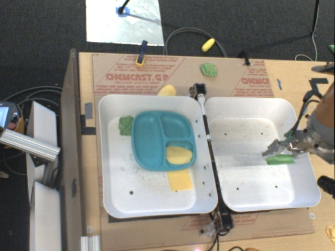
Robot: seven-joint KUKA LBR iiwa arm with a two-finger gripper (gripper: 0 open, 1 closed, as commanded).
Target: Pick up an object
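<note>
Teal plate (152,140), one; yellow pieces, two; green stick (280,160), one.

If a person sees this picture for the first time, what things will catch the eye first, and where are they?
The teal divided plate in the left bin stands out most, with a yellow piece in its lower right compartment. In the right bin, the tool reaches in from the right, just above a green stick-shaped thing lying on the bin floor.

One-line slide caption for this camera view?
End effector low in the right bin beside a green object; teal plate with yellow food in left bin.
</note>
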